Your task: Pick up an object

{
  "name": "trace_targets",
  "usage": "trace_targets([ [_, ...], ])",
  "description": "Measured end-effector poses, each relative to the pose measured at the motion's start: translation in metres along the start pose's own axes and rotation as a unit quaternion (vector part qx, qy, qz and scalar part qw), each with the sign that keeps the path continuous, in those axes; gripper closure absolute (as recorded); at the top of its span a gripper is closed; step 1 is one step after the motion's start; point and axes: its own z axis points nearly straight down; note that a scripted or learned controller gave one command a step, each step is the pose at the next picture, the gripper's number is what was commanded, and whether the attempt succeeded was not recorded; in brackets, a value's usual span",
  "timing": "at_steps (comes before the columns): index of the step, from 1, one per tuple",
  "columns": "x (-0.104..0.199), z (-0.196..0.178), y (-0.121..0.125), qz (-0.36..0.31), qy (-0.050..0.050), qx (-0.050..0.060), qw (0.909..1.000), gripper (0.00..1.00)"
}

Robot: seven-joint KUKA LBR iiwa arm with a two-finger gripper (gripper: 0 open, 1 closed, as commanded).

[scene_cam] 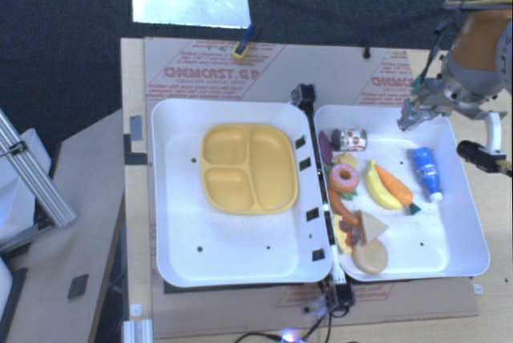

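I see the gripper hanging over the far right corner of the right bin, below the arm with its orange band; nothing sits between the fingers, and I cannot tell whether they are parted or closed. Taking the right bin as my landmark, everything worth picking lies inside it. Nearest the gripper is one blue bottle with a white cap, lying flat near the bin's right wall. Toward the middle lie one orange carrot and one yellow banana, touching side by side. At the far edge I count one small can with a red and white label, on its side. Along the left wall sit one pink doughnut, a tan wedge, a round tan cookie and a few smaller pieces I cannot make out. Left of this bin, the second white bin holds one yellow divided plate with three compartments.
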Motion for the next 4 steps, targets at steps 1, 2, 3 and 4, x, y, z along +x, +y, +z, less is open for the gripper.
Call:
trace_targets([
  [1, 0.0, -0.054, 0.003, 0.0, 0.0, 0.0, 1.0, 1.0],
  [2, 0.061, -0.061, 0.003, -0.002, 0.002, 0.002, 1.0, 1.0],
  [3, 0.114, -0.064, -0.011, -0.002, 0.002, 0.003, 1.0, 1.0],
  [4, 0.166, -0.07, -0.012, -0.002, 0.002, 0.003, 1.0, 1.0],
])
